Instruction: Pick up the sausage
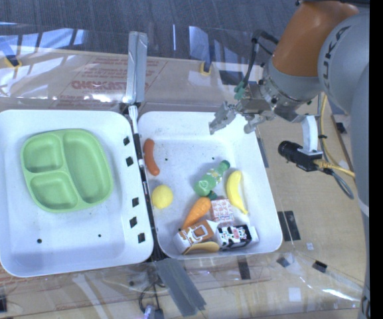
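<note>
The sausage (151, 157) is a short orange-red link lying along the left wall of the right bin (178, 126). My gripper (234, 121) hangs over the bin's far right corner, well to the right of the sausage and apart from it. Its two fingers are spread and nothing sits between them.
The right bin also holds a lemon (162, 196), a green bottle (212, 179), a banana (235, 191), a carrot (197, 211) and small cartons (233, 235) near the front. A green divided plate (66, 169) lies in the left bin (18, 244).
</note>
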Controlling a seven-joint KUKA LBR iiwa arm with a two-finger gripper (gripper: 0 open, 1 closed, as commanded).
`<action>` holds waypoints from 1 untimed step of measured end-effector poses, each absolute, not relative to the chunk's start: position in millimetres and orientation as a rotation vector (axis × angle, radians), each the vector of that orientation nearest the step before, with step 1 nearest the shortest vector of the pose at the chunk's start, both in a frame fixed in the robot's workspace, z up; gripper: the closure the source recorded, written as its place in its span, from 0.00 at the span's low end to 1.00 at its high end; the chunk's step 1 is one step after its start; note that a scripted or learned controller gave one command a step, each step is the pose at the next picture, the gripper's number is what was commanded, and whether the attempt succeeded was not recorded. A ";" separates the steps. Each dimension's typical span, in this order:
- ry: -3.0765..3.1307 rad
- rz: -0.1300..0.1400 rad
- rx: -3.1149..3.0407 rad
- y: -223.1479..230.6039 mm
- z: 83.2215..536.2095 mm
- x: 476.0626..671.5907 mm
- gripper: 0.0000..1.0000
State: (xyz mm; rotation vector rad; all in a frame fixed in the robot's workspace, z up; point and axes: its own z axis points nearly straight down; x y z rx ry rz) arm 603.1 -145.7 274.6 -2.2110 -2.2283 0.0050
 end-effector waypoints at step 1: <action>-2.683 0.004 -1.629 -28.3 190.9 616.8 0.00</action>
